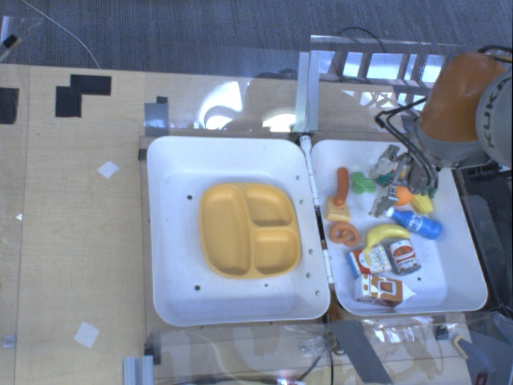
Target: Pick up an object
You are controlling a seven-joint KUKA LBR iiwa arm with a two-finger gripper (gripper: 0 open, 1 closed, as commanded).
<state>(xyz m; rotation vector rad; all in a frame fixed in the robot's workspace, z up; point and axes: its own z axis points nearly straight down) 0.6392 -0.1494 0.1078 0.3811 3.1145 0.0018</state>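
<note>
**Many toys in the right bin, none lifted yet**

Two white bins sit side by side on the bench. Nearest the lower edge of the frame, in the right bin, lie a small carton and a can, with a banana and a pretzel just above them. Further up are a blue bottle, a cheese wedge, a hot dog and a green piece. The left bin holds a yellow divided tray at mid-frame.

At the upper right, the tool hangs low over the cluster near the orange and yellow pieces beside the bottle. Whether its fingers are apart or together cannot be told from this angle, and nothing is visibly clamped between them. By my judgement the grasp is not yet made; closing on one toy and lifting it clear remain.
</note>
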